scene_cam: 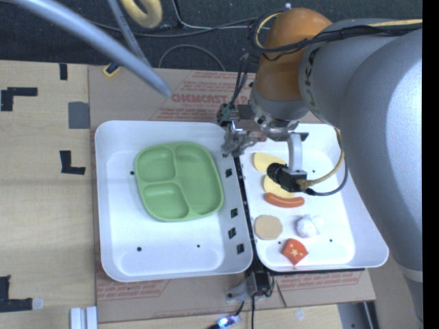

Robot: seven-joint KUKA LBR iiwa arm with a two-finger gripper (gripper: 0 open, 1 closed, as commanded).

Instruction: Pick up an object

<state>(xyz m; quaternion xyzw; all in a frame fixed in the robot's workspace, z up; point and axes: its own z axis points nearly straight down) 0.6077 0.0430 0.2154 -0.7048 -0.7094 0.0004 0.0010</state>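
Camera view: tool [234, 141], its grip unreadable, hangs beside a pale-green three-compartment plate [180, 181].

Bright, even light falls from overhead on the white bins [116, 252]; shadows beside the green tray [180, 181] are faint and soft; the grey arm [384, 115], near the lens, looks soft-focused; its orange band [295, 40] carries a dull sheen; the grey pole [68, 19] at upper left is blurred.

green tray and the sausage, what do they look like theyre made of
The green tray looks like moulded plastic with a matte finish: one even pale green, with soft rounded ridges between its compartments. The sausage is probably toy food in plastic or rubber, judging by its smooth, evenly red-orange skin. The view cannot settle which.
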